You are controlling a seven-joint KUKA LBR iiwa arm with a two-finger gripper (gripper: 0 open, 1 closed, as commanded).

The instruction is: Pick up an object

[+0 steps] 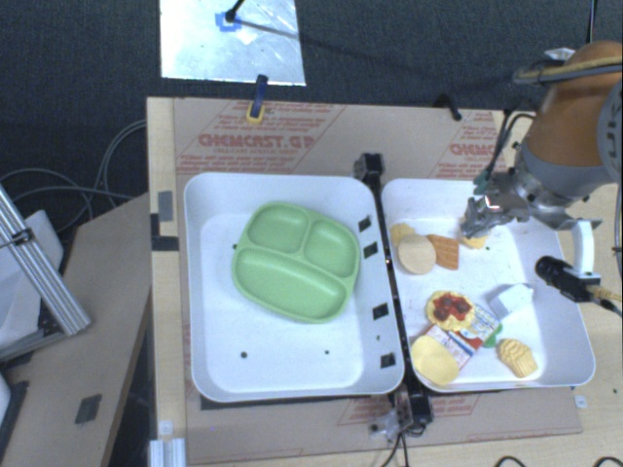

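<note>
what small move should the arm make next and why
Probably lower the gripper a little straight down. It sits at the far end of the right bin, over a small yellow piece beside the orange slab, and nothing visibly sits between its fingers, so no pick looks made yet.

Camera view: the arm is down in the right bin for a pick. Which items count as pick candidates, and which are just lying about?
In play:
- gripper, low in the right bin
- small yellow piece beside it
- tan round
- orange wedge
- pizza toy
- yellow disc
- waffle-like piece

Just lying about:
- green divided plate in the left bin
- foil sheet beyond the bench
</note>
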